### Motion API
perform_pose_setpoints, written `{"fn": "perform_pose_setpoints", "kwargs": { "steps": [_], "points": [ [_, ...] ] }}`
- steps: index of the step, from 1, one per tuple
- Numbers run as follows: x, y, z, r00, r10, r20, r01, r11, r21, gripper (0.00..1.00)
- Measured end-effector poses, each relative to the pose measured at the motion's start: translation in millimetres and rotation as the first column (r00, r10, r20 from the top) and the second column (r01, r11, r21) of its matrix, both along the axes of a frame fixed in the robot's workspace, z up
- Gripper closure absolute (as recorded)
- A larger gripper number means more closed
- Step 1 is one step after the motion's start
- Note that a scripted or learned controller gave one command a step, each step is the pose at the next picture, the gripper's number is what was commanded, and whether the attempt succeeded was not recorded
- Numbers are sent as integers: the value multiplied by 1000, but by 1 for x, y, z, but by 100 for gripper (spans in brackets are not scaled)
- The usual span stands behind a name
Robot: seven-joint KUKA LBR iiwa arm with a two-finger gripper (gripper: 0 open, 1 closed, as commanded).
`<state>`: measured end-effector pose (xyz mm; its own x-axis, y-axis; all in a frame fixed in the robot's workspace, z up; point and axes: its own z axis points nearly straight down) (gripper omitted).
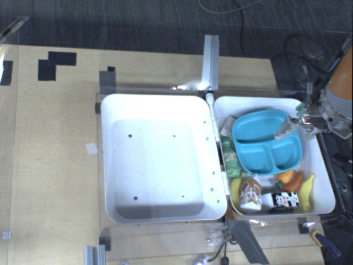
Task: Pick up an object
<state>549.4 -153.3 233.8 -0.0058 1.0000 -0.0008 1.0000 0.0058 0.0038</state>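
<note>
- Grey metal gripper [290,127] reaches in from the right edge of the frame, over the upper right of the right bin [326,170]; it sits at the upper right rim of the blue divided tray [267,148]. Whether it is open or closed cannot be told, and nothing is seen held in it.
- Blue divided tray fills the upper middle of that bin, showing one long compartment on top and two smaller ones below.
- Just below the tray's lower right corner lies an orange carrot-like toy [291,178], with a yellow banana [306,192] beside it along the bin's right wall.
- A black and white cow-patterned box [285,201] lies at the bin's lower edge, left of the banana; no writing on it is readable.
- A white cup with a brown print [251,192] lies left of that; its print is too blurred to read.
- Green items [230,162] are stacked along the bin's left wall, with a second yellow piece [235,189] under them.
- The left bin [160,156] fills the centre of the frame.
</note>
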Motion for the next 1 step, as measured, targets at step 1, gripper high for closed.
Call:
{"fn": "perform_pose_setpoints", "kwargs": {
  "steps": [1],
  "points": [
    [47, -51, -34, 991, 136, 1, -136, 991, -2, 0]
  ]
}}
